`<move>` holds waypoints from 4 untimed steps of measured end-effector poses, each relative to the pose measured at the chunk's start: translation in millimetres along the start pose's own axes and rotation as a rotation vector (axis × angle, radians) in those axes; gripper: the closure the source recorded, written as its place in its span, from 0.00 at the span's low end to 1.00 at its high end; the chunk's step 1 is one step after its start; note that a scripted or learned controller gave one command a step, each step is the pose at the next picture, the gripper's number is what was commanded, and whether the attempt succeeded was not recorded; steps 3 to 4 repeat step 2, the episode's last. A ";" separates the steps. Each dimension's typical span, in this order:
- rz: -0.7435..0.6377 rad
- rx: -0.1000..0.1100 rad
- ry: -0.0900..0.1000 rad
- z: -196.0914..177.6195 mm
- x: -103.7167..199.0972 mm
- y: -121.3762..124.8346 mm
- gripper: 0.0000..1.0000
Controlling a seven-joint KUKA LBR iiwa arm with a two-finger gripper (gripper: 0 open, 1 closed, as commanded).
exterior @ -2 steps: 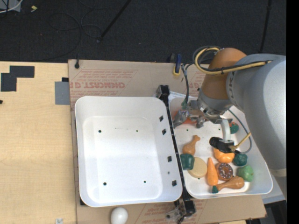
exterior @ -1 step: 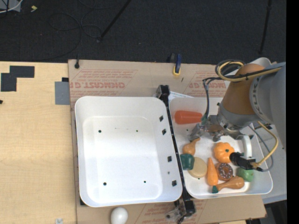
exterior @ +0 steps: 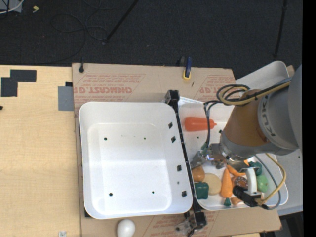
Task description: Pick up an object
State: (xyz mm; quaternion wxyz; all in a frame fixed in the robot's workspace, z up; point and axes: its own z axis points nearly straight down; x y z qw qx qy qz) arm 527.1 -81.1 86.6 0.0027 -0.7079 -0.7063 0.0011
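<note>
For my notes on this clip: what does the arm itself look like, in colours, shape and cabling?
The arm is a thick, rounded grey tube with an orange-brown band tapering toward the wrist. Black and yellow cables loop above the band. The gripper below is small, dark and metallic, with a faint bluish glint.

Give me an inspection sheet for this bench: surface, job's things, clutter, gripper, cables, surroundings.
Surface: cardboard sheet on a wooden bench, bearing two white bins; left bin beside right bin.
Job's things: in the right bin, an orange carrot-like piece near the far end; at the near end a green block, a cream disc, a brown round piece and an orange stick.
Clutter: white ball on the cardboard in front of the left bin.
Gripper: gripper low over the right bin; its state cannot be judged.
Cables: yellow and black loops on the arm; black cables on the dark floor.
Surroundings: blue-and-yellow clamp at the cardboard's far edge.
</note>
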 end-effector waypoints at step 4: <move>0.003 -0.001 -0.002 -0.4 -71.9 -1.2 0.00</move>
